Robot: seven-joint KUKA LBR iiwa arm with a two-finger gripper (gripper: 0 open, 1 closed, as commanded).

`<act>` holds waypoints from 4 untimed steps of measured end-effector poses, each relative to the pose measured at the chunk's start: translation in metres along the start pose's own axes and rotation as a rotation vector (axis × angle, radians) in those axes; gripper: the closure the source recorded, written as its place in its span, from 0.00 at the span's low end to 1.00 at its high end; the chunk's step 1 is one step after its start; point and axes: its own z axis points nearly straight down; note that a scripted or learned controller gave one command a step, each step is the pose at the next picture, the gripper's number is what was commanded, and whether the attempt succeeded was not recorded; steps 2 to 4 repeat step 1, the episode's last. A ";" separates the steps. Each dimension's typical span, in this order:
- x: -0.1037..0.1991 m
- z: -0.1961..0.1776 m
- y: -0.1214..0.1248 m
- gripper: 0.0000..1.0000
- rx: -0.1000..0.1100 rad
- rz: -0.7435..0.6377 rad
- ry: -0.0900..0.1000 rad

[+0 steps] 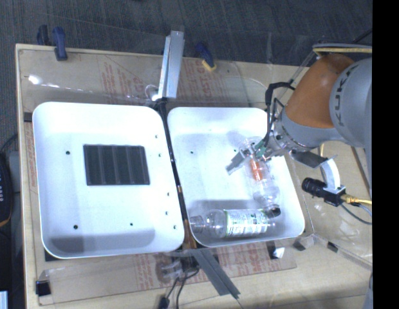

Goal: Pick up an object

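Note:
In the right bin [206, 131] my gripper [243, 156] hangs low over the middle, reached in from the right. A small clear bottle with an orange label [262, 180] lies right below and beside it, slanting toward the bin's front right; its top end is hidden under the gripper. A larger clear bottle with a green-and-white label [235, 223] lies on its side along the bin's front wall. I cannot see whether anything sits inside the gripper.
The left bin [58, 224] holds a dark ribbed rectangular pad [116, 165] lying flat near its middle. A grey metal post [170, 63] rises behind the divide between the bins. Blue clamps [58, 40] grip the bench's far edge.

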 end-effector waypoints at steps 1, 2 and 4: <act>-0.008 0.001 0.013 0.00 0.001 0.026 0.000; -0.008 0.001 0.013 0.00 0.001 0.026 0.000; -0.008 0.001 0.013 0.00 0.001 0.026 0.000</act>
